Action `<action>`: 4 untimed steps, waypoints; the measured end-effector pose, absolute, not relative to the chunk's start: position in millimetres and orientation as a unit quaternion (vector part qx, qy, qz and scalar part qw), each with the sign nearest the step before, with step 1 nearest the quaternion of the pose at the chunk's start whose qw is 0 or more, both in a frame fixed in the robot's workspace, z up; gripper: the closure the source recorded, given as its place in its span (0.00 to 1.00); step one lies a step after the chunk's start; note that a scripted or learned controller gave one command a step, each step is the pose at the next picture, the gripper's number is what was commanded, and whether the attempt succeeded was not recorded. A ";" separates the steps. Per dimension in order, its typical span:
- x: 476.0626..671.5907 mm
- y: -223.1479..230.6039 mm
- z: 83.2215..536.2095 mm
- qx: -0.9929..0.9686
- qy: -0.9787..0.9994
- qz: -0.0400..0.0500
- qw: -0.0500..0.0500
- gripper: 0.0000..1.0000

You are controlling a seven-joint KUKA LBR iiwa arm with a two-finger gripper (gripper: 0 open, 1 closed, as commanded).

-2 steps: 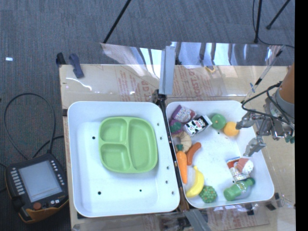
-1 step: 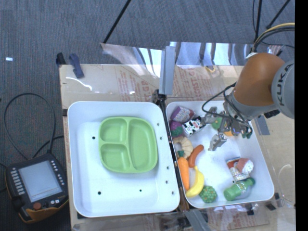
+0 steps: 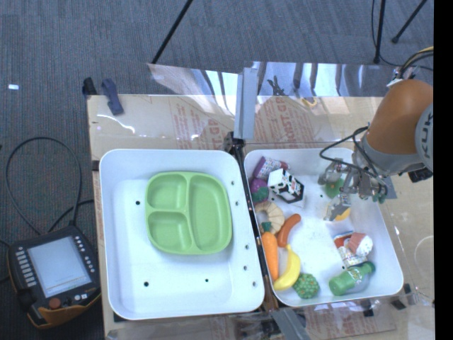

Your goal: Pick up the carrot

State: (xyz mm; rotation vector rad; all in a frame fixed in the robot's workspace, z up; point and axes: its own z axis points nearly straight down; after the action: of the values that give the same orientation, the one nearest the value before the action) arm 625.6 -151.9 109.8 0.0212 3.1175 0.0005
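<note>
Carrot (image 3: pixel 270 254) lies in right bin (image 3: pixel 393 264), near-left, beside banana (image 3: pixel 288 270). Gripper (image 3: pixel 338 207) hovers right of it over the bin, holding nothing, spread can't tell.

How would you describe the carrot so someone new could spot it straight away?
Look in the right white bin, along its left wall near the front. The carrot lies there lengthwise, green top pointing away, beside the yellow banana. It is the bright orange tapered one; the sausage next to it is shorter, redder and has no green top.
</note>
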 end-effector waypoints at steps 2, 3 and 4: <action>576.9 -200.4 87.7 -0.010 1.000 0.001 0.000 1.00; 577.6 -198.5 98.0 -0.011 1.000 0.001 0.001 1.00; 541.2 -208.4 228.8 -0.013 1.000 0.001 0.000 1.00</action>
State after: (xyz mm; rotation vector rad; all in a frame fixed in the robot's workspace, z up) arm 541.2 -208.4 228.8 -0.0416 3.1404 0.0018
